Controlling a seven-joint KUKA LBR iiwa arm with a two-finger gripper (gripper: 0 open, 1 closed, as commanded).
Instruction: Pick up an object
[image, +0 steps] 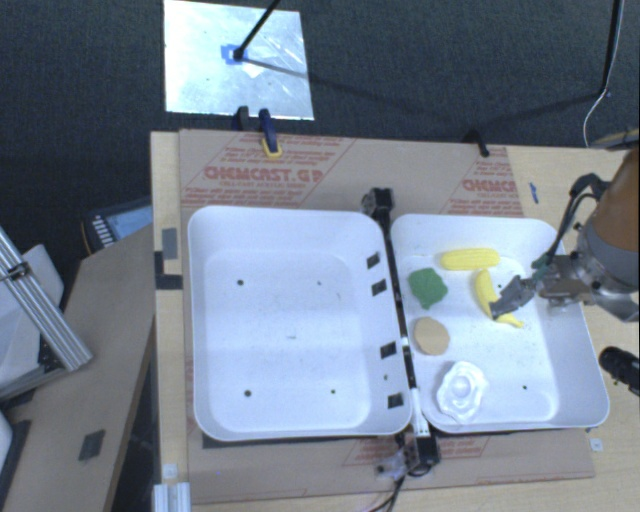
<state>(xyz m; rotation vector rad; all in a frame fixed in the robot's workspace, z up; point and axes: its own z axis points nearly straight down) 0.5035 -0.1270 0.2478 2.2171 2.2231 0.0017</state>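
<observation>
- Grey two-finger gripper (512, 296) is reaching in from the right over the right-hand shallow white bin (575, 395), its tips at a small curved yellow banana-shaped piece (488, 296); whether they are gripping it cannot be told.
- Lying near it are a yellow corn-cob-shaped toy (469, 259), a green leafy lump (429, 287), a tan round disc (432, 336) and a white crinkled piece (461, 391).
- Red lettering "CHEMCAST GP" is showing on the brown protective sheet (300, 165) beneath the bins.

Pincer (510, 297) over the right bin (575, 400), at a banana.

The pincer sits on the smaller yellow banana (488, 294); a corn cob (469, 259) lies nearer the bin's far edge, green piece (429, 287) and tan disc (431, 335) by its left wall, white fried egg (460, 391) near its front edge.
</observation>
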